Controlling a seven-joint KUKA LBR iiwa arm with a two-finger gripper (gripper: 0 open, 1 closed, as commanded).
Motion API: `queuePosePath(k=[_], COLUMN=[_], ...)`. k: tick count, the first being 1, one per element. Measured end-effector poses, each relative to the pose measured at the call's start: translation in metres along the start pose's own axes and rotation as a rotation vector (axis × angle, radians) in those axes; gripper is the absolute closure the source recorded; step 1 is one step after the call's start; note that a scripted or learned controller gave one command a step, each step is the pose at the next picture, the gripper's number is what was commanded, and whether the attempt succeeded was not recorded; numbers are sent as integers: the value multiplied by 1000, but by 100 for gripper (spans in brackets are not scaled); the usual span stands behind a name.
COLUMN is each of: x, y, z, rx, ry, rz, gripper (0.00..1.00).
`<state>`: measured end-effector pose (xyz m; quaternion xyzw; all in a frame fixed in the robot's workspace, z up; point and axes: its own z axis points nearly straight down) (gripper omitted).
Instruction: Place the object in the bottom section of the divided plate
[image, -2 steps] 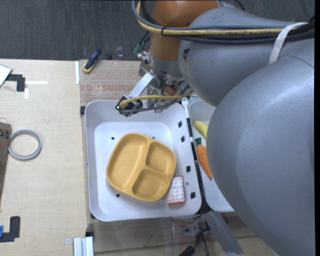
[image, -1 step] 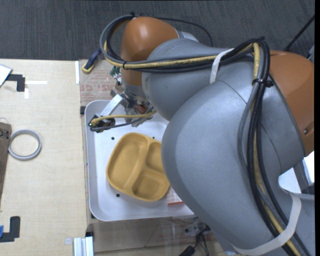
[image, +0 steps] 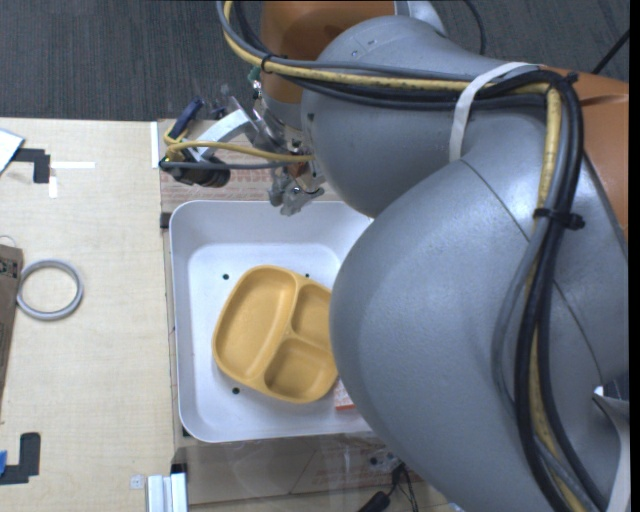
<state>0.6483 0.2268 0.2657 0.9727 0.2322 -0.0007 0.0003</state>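
Yellow plastic marks the target: a divided plate (image: 275, 335) lies inside the white bin (image: 190, 330), slightly toward the bin's 8 o'clock side, its three sections showing nothing in them where visible. Its 3 o'clock edge is hidden under the grey arm (image: 470, 300), which covers most of the bin's right half. The tool (image: 290, 195) hangs over the bin's 12 o'clock rim, well apart from the plate; whether it is wide, narrow or carrying anything I cannot tell, since cables and the wrist clutter that spot. The object to be placed cannot be picked out with any certainty; a small pinkish sliver (image: 343, 400) peeks from beneath the arm at the plate's 4 o'clock, but what it is stays unclear. A grey ring (image: 48, 289) rests on the wooden tabletop (image: 100, 380), far out at 9 o'clock from the bin. Judging by this, the task seems at an early stage, before any placement. Next would come confirming a grasp, then travelling toward 6 o'clock to hover above the plate's bottom section and lowering gently.
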Motion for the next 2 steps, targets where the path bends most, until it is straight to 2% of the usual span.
queuePosePath(k=[1,2], x=[-10,-10], y=[-6,-6], z=[104,104], rx=[0,0], ry=[-2,-2], rz=[-84,-84], gripper=[100,0])
